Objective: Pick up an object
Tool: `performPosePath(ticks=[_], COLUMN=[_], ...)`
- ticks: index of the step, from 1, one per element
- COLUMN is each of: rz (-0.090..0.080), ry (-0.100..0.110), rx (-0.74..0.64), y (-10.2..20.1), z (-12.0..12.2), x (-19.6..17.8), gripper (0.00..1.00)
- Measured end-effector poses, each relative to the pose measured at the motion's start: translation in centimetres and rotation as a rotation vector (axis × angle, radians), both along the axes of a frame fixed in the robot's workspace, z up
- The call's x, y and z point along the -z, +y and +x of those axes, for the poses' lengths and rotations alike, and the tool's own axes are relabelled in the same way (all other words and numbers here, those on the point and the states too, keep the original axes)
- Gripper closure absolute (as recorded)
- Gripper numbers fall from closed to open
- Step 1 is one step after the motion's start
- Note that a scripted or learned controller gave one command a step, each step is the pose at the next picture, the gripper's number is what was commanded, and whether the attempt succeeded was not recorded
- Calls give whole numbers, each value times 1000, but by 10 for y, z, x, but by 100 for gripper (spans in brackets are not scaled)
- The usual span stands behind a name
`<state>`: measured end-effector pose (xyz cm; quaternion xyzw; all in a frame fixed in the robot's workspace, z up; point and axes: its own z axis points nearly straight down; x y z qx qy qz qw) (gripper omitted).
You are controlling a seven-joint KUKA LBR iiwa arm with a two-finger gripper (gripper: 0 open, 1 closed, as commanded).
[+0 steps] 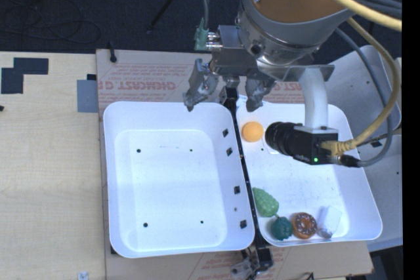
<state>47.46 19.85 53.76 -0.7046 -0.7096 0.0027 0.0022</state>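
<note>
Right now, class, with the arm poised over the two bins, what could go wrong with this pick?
1. The gripper hangs over the divider between the bins, so a straight descent could strike the rim.
2. The orange ball may roll away if nudged.
3. The green toy, teal toy and donut crowd together, inviting a glancing grasp.

A robotics lab: a grey-and-orange industrial arm (308,3) hangs over two white bins (170,233) on a cardboard sheet (138,79) atop a plywood surface (46,160), with loose cables (39,3) on the dark floor behind.
</note>
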Motion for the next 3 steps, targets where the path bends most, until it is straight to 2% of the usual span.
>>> performPosePath(ticks=[1,2,3], rz=[-2,-1,-4], ry=[-4,-5,-4], rx=[8,5,15], y=[5,38,-55], z=[62,147,171], x=[1,2,1], gripper=[0,0,0])
